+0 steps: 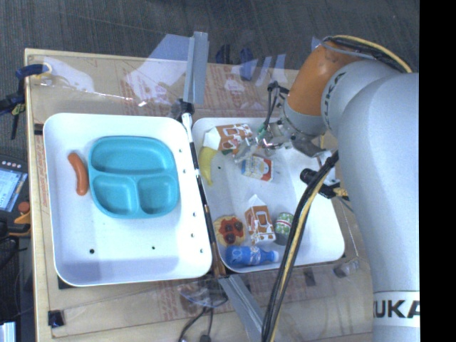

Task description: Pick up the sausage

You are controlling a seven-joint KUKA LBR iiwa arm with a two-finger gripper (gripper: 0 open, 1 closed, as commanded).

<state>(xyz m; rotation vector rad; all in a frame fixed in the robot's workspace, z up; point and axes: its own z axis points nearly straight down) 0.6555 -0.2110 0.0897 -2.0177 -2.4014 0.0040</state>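
The sausage (79, 172), orange-red and short, lies in the left bin (107, 258) beside the left edge of a blue divided tray (135, 174). My gripper (259, 143) is far from it, low over the back part of the right bin (320, 241). It hangs between two small printed cartons (233, 137) (258, 168). The grey arm with its orange band (313, 84) comes in from the right and covers that bin's right side.
The right bin also holds a yellow banana (206, 164), a round red item (229, 229), another small carton (259, 221), a green can (283, 224) and a blue bottle (251, 256). A black cable (299, 219) crosses the right bin. A ridge (199, 191) divides the two bins.
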